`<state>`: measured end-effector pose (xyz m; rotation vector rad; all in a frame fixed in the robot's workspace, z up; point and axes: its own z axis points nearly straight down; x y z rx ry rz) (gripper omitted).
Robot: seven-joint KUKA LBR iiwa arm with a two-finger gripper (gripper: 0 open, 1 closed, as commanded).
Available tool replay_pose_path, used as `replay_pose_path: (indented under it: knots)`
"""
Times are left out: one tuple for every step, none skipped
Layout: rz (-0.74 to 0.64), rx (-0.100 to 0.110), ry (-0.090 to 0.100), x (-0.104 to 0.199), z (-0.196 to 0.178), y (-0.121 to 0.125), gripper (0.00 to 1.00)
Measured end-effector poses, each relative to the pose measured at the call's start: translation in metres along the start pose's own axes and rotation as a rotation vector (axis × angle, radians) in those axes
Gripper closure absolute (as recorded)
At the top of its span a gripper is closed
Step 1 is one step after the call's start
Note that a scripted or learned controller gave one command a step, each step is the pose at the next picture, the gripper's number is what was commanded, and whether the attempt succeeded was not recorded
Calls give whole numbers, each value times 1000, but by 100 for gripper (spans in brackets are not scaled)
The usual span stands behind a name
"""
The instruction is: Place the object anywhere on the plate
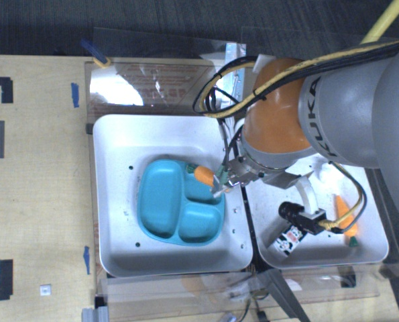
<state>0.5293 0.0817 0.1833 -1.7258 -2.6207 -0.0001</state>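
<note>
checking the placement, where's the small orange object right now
In the camera view the small orange object sits at the right edge of the blue plate in the left bin, right beside the claw.

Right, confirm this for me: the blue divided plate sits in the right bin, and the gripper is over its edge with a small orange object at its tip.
Not quite. The camera view shows the blue divided plate in the left bin, not the right bin. The rest stands: the gripper is over the plate's edge, with the small orange object at its tip.

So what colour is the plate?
Light blue; the plate shows best in the camera view.
</note>
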Motion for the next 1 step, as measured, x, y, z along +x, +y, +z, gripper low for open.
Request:
replay_pose_path:
  knots:
    - [4, 0, -2, -3, 0, -1, 0]
